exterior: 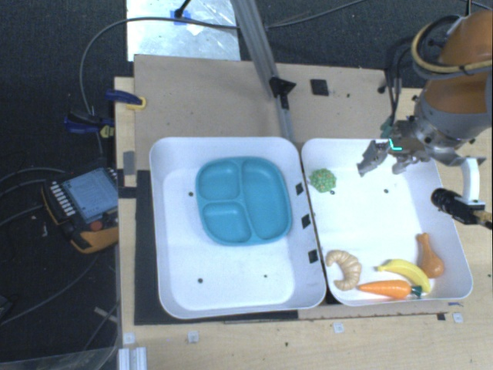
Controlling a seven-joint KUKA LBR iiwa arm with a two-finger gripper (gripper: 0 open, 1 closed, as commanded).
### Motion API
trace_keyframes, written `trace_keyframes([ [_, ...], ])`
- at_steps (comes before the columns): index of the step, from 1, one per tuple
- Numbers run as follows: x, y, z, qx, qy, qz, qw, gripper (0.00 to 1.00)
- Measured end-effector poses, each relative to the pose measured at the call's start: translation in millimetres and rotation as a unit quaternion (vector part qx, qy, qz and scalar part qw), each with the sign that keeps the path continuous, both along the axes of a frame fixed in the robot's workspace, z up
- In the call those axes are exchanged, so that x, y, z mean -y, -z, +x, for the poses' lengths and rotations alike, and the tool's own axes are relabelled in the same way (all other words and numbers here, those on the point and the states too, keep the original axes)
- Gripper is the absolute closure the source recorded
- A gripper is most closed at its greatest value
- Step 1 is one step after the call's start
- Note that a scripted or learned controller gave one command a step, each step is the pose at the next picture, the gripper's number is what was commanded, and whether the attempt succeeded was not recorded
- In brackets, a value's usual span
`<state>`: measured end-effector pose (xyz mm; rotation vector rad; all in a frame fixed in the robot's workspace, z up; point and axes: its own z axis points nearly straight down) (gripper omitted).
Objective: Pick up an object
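My gripper [383, 160] hangs over the far part of the right bin [370, 214], open, with nothing between its fingers. A green broccoli piece [323, 179] lies to its left, near the bin's left wall. Along the near edge of that bin lie a croissant [344, 268], an orange carrot [385, 289], a yellow banana [404, 270] and a brown drumstick [429, 256]. All of them rest on the bin floor, well apart from the gripper.
The left bin [177, 276] holds a blue divided plate [243, 200]. A grey metal pole [258, 45] slants down to the bins' far edge. Clamps [108, 110] and a small device [83, 199] sit off the bench at left.
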<state>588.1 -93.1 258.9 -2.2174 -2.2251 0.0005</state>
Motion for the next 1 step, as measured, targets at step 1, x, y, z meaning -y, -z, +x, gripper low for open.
trace_keyframes([
  [1,0.0,-0.7,0.4,0.001,0.000,-0.0001,1.0000,0.00],
])
